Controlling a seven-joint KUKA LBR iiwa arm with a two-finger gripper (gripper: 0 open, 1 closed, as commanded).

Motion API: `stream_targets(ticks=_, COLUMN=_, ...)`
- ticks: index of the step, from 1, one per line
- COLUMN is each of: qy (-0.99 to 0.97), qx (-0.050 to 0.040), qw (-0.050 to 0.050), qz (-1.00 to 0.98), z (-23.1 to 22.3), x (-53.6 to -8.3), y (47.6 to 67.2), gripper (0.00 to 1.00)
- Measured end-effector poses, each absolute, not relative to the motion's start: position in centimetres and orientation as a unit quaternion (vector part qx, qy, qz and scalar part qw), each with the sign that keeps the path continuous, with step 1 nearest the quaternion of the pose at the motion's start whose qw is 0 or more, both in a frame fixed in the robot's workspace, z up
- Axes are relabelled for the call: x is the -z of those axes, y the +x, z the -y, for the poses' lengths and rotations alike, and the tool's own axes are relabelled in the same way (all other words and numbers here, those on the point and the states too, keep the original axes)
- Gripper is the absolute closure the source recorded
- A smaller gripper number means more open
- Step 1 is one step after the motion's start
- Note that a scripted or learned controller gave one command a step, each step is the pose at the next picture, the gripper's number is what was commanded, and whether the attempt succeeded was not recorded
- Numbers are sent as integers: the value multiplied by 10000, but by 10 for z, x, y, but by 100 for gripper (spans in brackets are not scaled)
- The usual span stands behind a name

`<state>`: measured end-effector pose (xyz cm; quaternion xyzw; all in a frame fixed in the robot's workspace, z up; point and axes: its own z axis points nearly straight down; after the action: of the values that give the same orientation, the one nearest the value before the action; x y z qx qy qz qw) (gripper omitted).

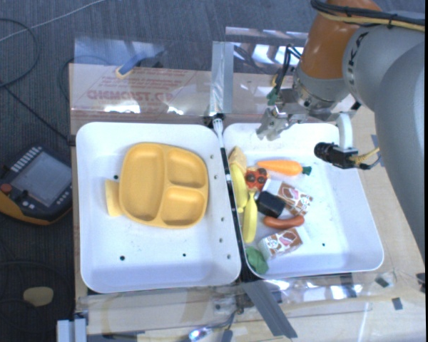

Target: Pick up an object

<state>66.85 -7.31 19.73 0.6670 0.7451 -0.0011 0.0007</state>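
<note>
The grey arm (392,84) enters from the right side of the camera view and bends toward the upper middle of the frame. Its orange band (332,38) sits above the wrist, which points downward and slightly left. The gripper (271,128) hangs at the end, small and metallic; its tips seem to point down, though they are too blurred to read clearly. Cables run along the wrist.

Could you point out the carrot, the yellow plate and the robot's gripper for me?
carrot (278,167), camera view, middle of its orange body.
yellow plate (144,164), camera view, floor of its big compartment.
gripper (270,129), camera view, between its fingertips.
</note>
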Motion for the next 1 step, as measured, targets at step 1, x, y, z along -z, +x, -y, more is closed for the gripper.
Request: stream_targets(ticks=1, qy=6670, qx=12, qw=5, qz=-7450, z=73, x=-197, y=668, gripper=0)
